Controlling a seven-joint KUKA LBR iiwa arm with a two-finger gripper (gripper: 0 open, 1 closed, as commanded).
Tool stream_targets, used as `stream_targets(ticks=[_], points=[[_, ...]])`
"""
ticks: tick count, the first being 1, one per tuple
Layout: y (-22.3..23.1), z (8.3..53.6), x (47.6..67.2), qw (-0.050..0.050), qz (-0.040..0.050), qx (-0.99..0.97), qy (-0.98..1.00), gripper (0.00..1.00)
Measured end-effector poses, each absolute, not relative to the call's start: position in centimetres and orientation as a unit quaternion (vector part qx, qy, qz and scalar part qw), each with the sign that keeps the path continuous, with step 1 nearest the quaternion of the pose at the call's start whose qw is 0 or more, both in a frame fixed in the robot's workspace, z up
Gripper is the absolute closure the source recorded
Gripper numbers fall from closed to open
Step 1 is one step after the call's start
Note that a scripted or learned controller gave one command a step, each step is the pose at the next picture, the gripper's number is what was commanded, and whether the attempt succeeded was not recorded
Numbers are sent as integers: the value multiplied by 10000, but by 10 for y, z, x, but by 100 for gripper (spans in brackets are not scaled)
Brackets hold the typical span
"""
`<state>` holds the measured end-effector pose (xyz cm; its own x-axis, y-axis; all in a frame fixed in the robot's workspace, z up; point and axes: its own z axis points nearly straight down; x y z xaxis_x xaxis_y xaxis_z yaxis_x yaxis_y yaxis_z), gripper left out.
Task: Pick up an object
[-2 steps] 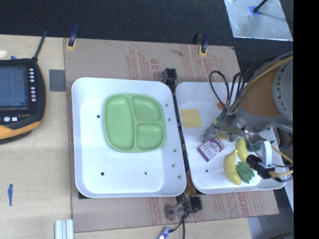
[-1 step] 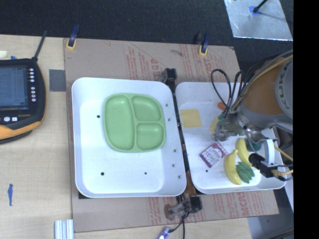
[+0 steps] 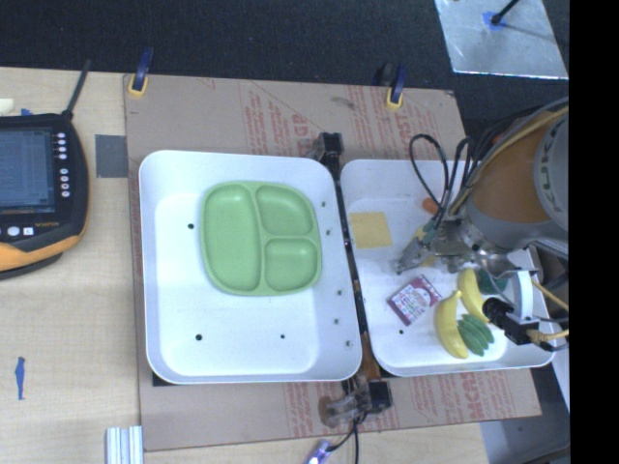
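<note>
My gripper (image 3: pixel 411 256) reaches in from the right over the middle of the right bin (image 3: pixel 382 177), fingers pointing left. Just below it lies a small maroon and white packet (image 3: pixel 414 299). A pale yellow square sponge (image 3: pixel 370 229) sits to its upper left. Two yellow bananas (image 3: pixel 452 322) lie at the bin's lower right, with a green leafy piece (image 3: pixel 475 332) on them. A small orange object (image 3: pixel 429 204) peeks out by the cables. Nothing shows between the fingers.
The left bin (image 3: pixel 174 336) holds a green three-compartment plate (image 3: pixel 260 237). A teach pendant (image 3: pixel 34 191) lies at the far left on the bench. Black cables (image 3: pixel 440 172) loop above the wrist. Clamps (image 3: pixel 395 85) hold the cardboard at the back edge.
</note>
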<state>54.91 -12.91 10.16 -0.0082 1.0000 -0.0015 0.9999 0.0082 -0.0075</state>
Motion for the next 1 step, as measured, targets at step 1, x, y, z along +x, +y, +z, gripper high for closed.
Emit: stream_targets(ticks=[1], points=[[-112, 92, 575, 5, 15, -7047, -7095, 0]])
